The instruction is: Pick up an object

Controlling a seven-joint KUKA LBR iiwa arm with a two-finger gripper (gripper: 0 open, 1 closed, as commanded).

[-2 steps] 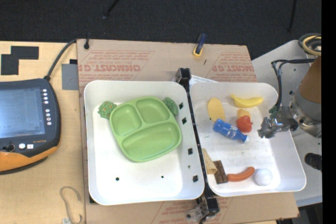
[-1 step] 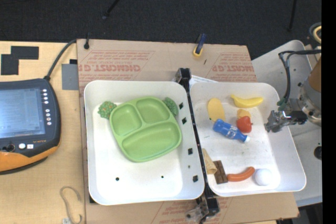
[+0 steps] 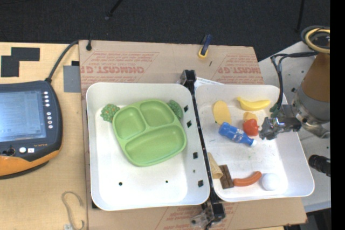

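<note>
Approach step: we see the gripper (image 3: pixel 268 131) low in the right bin (image 3: pixel 294 183), just right of the red toy (image 3: pixel 250 127); finger state indiscernible. Next, we judge, it must centre over 1 object.

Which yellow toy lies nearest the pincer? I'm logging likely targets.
The small yellow block touching the red toy; the curved yellow banana and yellow oval lie farther.
</note>
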